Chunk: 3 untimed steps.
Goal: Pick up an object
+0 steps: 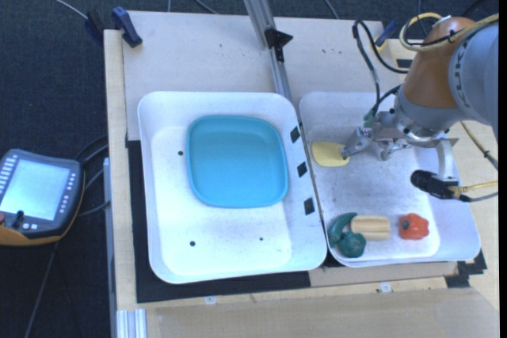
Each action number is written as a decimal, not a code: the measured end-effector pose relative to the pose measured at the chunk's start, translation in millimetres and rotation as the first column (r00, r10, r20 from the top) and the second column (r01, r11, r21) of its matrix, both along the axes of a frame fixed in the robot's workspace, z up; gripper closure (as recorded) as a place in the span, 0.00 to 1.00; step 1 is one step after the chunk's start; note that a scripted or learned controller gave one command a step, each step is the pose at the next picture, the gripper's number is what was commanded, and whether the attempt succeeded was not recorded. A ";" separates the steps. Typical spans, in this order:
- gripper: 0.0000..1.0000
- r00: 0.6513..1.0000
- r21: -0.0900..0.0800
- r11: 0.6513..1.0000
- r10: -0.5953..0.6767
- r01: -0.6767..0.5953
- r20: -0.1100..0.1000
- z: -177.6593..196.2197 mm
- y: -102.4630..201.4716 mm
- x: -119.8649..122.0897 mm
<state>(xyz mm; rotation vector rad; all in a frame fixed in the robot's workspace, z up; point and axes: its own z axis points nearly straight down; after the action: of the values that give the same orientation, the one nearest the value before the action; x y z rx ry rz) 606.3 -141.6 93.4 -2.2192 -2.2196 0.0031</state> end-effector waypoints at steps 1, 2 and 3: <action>1.00 1.000 0.000 1.000 0.000 0.000 0.005 13.1 -0.1 1.6; 1.00 1.000 -0.002 1.000 0.000 0.000 0.009 71.3 -0.9 11.6; 1.00 1.000 -0.001 1.000 0.001 -0.001 0.008 114.6 2.8 12.0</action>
<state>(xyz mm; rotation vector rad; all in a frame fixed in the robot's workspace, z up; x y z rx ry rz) 618.3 -138.8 208.0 -2.2231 -2.2249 -0.0044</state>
